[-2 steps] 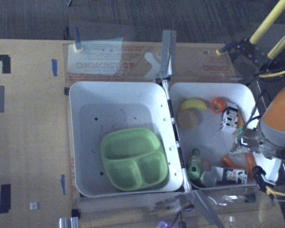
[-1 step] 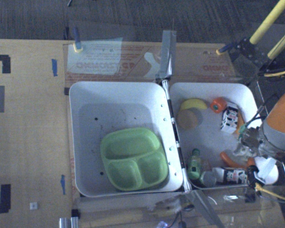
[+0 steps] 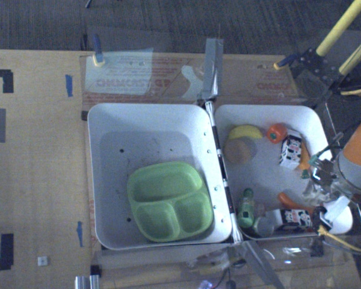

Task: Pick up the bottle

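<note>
pincer (image 3: 322,179) state unclear, hovering right of small green bottle (image 3: 246,208) lying in right bin (image 3: 262,114).

dark grey carpet floor (image 3: 240,11) beyond a pale wooden bench (image 3: 36,185)

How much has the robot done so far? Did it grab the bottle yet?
Not yet. The green bottle lies in the right bin, against its left wall near the front, with nothing gripping it. The gripper sits at that bin's right side, beside a small carton and away from the bottle. Nothing looks finished. Left to do: move across to the bottle, close on it and lift it.
</note>
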`<action>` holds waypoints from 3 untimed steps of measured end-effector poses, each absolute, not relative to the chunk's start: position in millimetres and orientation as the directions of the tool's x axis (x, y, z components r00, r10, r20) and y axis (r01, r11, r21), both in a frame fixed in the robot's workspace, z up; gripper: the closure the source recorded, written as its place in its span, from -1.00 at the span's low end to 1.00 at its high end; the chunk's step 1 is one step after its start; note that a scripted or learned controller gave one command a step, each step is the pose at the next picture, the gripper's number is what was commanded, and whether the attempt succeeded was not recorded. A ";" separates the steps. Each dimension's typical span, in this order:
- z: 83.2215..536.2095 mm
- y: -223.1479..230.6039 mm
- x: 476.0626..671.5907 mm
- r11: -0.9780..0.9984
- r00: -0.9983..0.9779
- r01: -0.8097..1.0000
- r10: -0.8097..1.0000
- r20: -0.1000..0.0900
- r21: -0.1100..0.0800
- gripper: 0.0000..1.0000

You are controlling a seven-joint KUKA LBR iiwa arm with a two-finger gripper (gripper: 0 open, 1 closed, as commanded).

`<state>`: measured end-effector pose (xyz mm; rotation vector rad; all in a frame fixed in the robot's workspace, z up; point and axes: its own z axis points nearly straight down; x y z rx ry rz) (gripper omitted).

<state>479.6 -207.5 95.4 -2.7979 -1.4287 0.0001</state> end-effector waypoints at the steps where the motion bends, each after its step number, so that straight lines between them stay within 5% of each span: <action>1: 93.0 -212.1 488.0 -0.661 0.661 0.751 0.751 0.014 0.013 1.00; 2: 177.2 -215.6 480.0 -0.533 0.533 0.846 0.846 0.000 -0.002 1.00; 3: 86.6 -199.0 529.3 -0.592 0.592 0.806 0.806 0.001 0.003 1.00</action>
